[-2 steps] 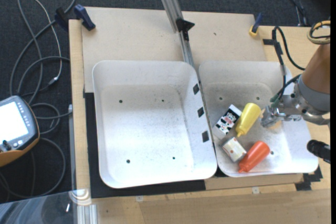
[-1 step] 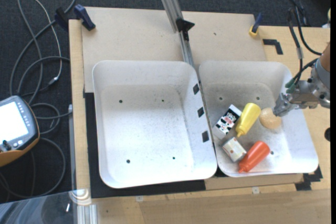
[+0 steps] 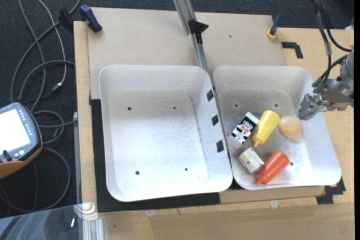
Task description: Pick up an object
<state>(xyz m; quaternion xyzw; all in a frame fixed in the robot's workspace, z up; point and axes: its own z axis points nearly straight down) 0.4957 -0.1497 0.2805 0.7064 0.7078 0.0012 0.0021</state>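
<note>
My claw (image 3: 308, 108), spread or pinched I cannot tell, hangs over the right bin (image 3: 323, 146), so next I must drop onto the potato (image 3: 290, 127).

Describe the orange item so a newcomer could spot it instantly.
Look in the right-hand bin, at its near edge. The orange object lies tilted there, beside a small white block. It is the lone red-orange, tapered piece; the bottle above is yellow.

The arm (image 3: 344, 78) is cut off by the right edge, the handheld screen unit (image 3: 16, 140) by the left edge, and the print on the black-and-white box (image 3: 244, 128) is too small to be read.
</note>
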